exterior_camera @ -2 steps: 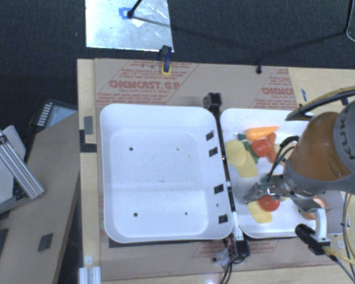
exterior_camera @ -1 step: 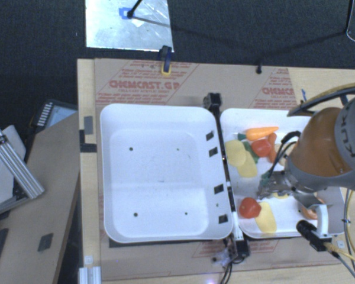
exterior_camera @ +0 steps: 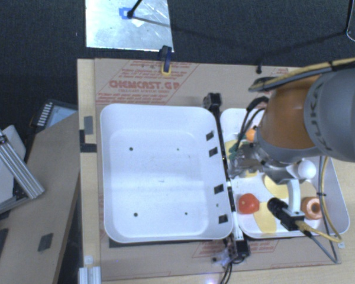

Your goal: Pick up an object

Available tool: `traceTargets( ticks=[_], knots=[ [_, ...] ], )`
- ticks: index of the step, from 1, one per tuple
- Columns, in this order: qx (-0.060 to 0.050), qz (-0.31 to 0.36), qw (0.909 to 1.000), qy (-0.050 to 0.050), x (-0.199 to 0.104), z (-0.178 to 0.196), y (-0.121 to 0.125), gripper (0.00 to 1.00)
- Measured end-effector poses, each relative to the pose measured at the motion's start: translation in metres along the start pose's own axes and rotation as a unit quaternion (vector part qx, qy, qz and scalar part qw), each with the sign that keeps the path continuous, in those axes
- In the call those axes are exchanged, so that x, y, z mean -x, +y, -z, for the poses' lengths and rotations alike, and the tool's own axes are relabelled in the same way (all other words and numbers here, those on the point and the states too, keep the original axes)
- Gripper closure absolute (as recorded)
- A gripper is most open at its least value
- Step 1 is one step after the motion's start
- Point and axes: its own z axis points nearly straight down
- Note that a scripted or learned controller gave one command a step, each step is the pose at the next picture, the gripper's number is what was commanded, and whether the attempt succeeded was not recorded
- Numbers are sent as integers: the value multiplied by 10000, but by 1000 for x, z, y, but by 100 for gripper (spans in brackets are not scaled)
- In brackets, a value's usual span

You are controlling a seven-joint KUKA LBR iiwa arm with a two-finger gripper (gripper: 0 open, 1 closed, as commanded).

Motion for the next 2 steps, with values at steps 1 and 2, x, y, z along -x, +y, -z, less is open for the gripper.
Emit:
traceTargets(
  ticks=[1, 2],
  knots=[
    [-2, -3, 10000, 5, -72, 48, 56, 100],
    [-55, -23, 10000, -4, -129, -47, 93, 100]
  ],
)
